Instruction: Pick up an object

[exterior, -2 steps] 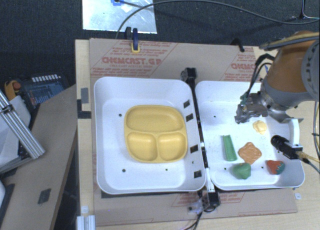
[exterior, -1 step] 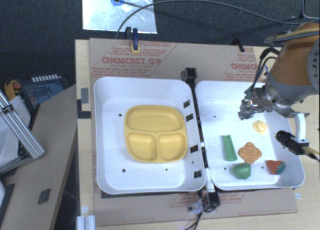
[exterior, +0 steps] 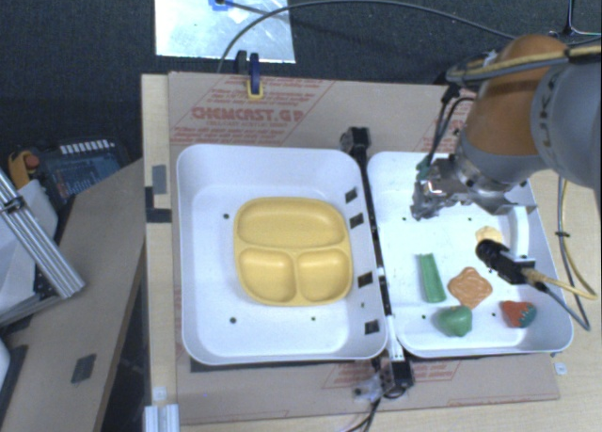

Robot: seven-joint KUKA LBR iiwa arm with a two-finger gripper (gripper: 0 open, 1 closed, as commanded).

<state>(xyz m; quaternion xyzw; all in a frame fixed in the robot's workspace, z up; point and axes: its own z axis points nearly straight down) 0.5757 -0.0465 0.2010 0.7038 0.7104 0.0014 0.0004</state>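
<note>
Two white bins sit side by side on a brown board (exterior: pixel 282 115) with red letters on it. The left bin (exterior: pixel 202 232) holds a yellow tray (exterior: pixel 290 249) with three parts, lying flat in the middle. The right bin (exterior: pixel 395 232) holds the small things to pick up.

Closest to us in the right bin, at about 6 o'clock, is a green lump (exterior: pixel 454 320). Near it, at about 5 o'clock, lies a small red thing (exterior: pixel 516 312), close to the bin's near wall. Just past the green lump is a flat orange square (exterior: pixel 469 287) with a bumpy top, and the two almost touch. At about 8 o'clock from the bin's middle lies a green stick (exterior: pixel 430 278), pointing from near to far. A bit farther on, toward 1 o'clock from the middle, is a small pale yellow piece (exterior: pixel 487 234).

Farther still, at about 11 o'clock in the right bin, the gripper (exterior: pixel 435 193) hangs over bare white floor, well apart from all the small things. I cannot tell if it is open or closed. The grey arm (exterior: pixel 564 129) comes in from 3 o'clock.

At the far edge of the board, at 12 o'clock, sits a blue and yellow clip (exterior: pixel 253 75). Beyond it lies a shiny silver sheet (exterior: pixel 221 7) on the dark floor.
</note>
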